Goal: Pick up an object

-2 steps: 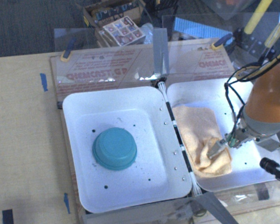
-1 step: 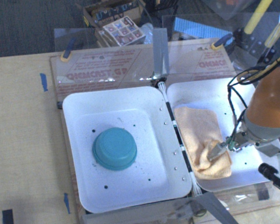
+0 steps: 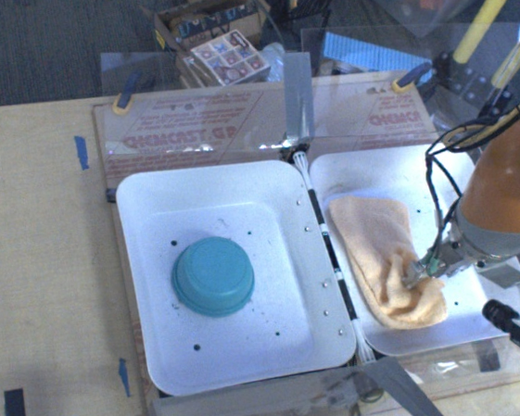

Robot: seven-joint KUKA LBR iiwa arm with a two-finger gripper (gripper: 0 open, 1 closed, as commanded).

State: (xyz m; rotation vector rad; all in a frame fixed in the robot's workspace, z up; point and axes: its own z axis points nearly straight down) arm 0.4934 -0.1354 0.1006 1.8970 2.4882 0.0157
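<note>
A beige cloth (image 3: 382, 254) lies crumpled in the right bin (image 3: 373, 173), stretching from its middle to its front edge. My gripper (image 3: 419, 271) is low in that bin, its tip pressed into a bunched fold at the cloth's right side. The grey wrist and orange band (image 3: 510, 188) rise up to the right of it. A teal bowl (image 3: 214, 275) sits upside down in the middle of the left bin (image 3: 149, 215), far from the gripper.
The two bins meet at a raised divider (image 3: 324, 242). A clear sheet with red print (image 3: 195, 130) lies behind them. Black cables (image 3: 439, 182) hang along the arm over the right bin. Boxes and clutter (image 3: 223, 48) stand beyond the bench's back edge.
</note>
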